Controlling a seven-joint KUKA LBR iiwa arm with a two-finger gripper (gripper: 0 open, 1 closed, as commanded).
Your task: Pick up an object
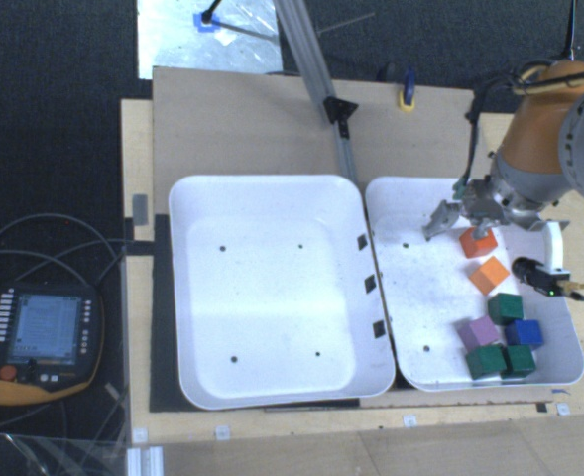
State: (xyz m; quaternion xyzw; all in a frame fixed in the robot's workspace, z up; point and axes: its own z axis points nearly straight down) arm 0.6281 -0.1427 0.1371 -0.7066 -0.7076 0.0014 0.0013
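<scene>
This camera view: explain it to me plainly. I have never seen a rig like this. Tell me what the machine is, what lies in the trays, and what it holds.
One camera looks down at a slant on a bench. The grey and orange robot arm reaches in from the right, ending in a two-finger gripper. It hangs over the right bin, beside a red-orange block. An orange block, green blocks, a purple block and a blue block lie nearby. The left bin sits alongside. Nothing shows between the fingers.

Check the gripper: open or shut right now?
Open. The gripper hangs over the right bin, its fingers spread apart, with nothing between them; the red-orange block lies just beside it.
</scene>
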